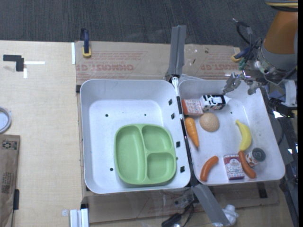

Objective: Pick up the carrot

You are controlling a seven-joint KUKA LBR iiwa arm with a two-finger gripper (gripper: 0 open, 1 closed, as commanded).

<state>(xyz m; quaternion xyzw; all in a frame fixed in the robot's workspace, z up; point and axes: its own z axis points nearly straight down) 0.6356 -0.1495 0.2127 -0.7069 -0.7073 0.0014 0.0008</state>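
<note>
Carrot: the carrot lies in the right bin, close along its left wall, thick end toward the far side and tip pointing to the near side; nothing grips it.
Nearest neighbours: a tan egg-shaped thing sits just beside the carrot's upper right; an orange-and-white packet lies just beyond the carrot's thick end, by the left wall.
Carton: a small black-and-white carton rests beside the packet, toward the bin's far wall.
Near side of bin: an orange sausage-like piece lies tilted, apart from the carrot's tip; a small red-and-white box sits to its right.
Right side of bin: a banana curves down the right half; below it lie a second orange-red piece and a small can, close together.
Left bin: the left bin holds a green divided plate with three compartments, set toward its near right.
Gripper: the gripper hangs over the far right corner of the right bin, well apart from the carrot; its opening cannot be made out, and nothing shows between the fingers.
Arm: the grey arm with its orange band comes in from the right.
Counter: the counter of pale wood carries both bins side by side, walls touching in the middle.
</note>
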